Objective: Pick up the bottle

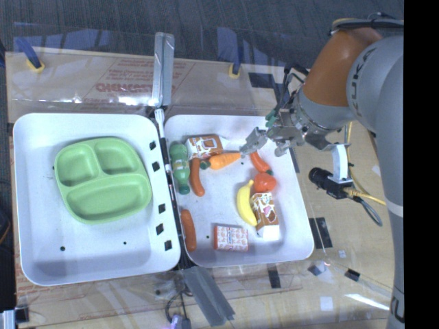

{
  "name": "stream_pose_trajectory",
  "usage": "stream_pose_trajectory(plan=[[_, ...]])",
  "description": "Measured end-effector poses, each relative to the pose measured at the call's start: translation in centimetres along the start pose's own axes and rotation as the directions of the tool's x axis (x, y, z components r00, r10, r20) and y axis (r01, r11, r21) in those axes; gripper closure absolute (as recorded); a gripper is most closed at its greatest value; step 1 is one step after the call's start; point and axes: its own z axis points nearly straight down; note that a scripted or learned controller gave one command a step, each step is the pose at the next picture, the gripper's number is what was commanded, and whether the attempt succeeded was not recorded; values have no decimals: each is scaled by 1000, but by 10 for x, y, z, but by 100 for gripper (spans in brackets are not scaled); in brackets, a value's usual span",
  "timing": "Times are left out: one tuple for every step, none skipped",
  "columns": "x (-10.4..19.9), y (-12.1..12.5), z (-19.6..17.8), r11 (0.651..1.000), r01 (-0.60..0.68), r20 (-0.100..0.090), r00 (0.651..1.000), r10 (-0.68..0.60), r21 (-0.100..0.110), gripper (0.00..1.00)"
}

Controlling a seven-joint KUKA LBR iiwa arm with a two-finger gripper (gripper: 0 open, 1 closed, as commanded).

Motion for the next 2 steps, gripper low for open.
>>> stream_pose_trajectory(plan=[[-33, 69, -115, 998, -70, 2, 998, 70, -5, 0], [-22, 68, -31, 997, -76, 1, 997, 76, 1, 0]])
